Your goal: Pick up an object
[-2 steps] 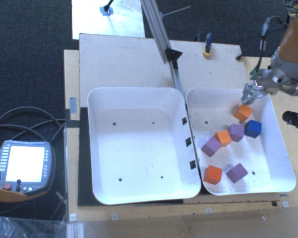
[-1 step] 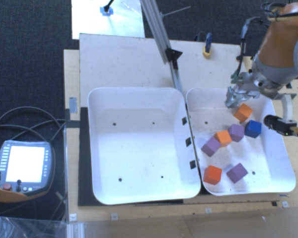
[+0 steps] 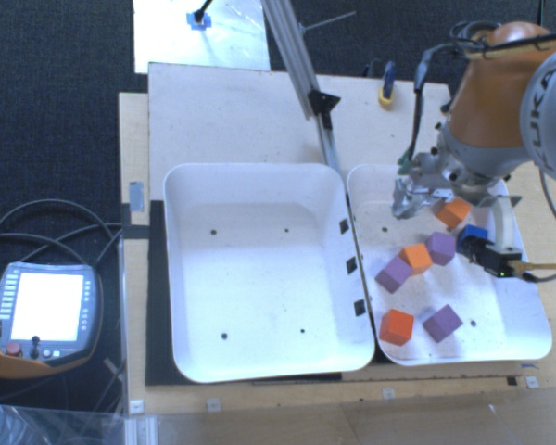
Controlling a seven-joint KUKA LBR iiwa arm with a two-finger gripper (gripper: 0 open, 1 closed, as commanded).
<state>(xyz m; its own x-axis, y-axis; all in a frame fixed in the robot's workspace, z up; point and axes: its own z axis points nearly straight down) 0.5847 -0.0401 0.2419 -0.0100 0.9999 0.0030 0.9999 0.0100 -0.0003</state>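
Pale desk (image 3: 232, 109) on dark carpet (image 3: 56, 82); pendant (image 3: 42, 318) at left. Right bin (image 3: 537, 332): orange and purple blocks (image 3: 417, 286). Left bin (image 3: 259, 179) beside it. Gripper (image 3: 410, 199) w/ jaws: can't tell state.

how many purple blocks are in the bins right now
3, all in the right bin: purple block left of the middle, purple block right of it, purple block nearest the front. The arm may hide others.

Six blocks (image 3: 417, 258) lie in the right bin (image 3: 528, 336), beside the left bin (image 3: 181, 248).
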